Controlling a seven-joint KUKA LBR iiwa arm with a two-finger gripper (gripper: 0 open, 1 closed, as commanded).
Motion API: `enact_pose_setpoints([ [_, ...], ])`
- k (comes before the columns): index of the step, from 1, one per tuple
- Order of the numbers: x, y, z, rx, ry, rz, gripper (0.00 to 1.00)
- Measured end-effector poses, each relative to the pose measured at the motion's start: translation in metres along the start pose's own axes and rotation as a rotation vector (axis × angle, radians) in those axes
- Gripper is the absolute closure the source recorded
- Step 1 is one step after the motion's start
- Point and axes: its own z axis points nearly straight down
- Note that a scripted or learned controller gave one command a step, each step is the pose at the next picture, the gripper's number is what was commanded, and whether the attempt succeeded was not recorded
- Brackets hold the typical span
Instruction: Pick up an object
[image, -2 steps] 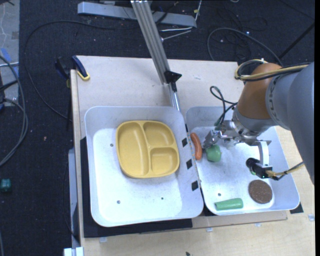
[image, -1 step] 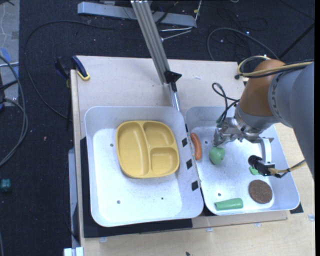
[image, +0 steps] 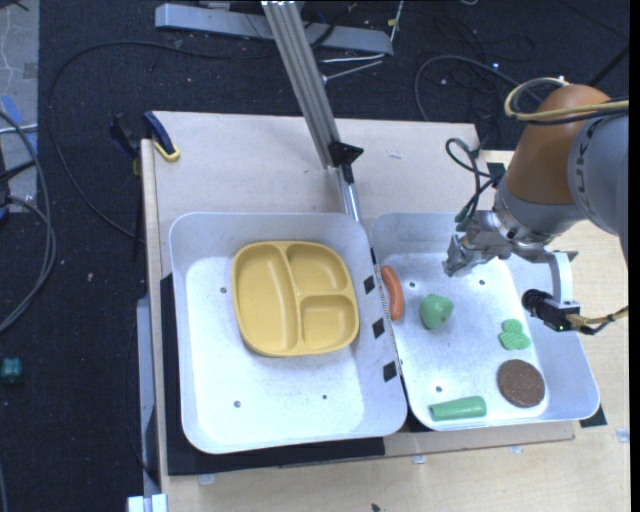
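The right bin (image: 560, 395) holds several small things: an orange sausage (image: 393, 291) by its left wall, a green pear-like piece (image: 436, 311) in the middle, a small green lump (image: 514, 335) at the right, a brown disc (image: 521, 383) near the front right, and a green cylinder (image: 458, 408) at the front. My gripper (image: 462, 256) hangs over the back part of this bin, above and slightly right of the pear-like piece. I see nothing held in it.
The left bin (image: 200, 400) carries a yellow divided tray (image: 296, 297). A metal pole (image: 312, 90) slants down from the back to the ridge between the bins. The arm's orange band (image: 548, 140) and cables sit at the right.
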Motion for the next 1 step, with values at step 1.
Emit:
enact_pose_setpoints([
  [1,-0.0063,0.0035,-0.0628,-0.002,-0.001,-0.003,1.00],
])
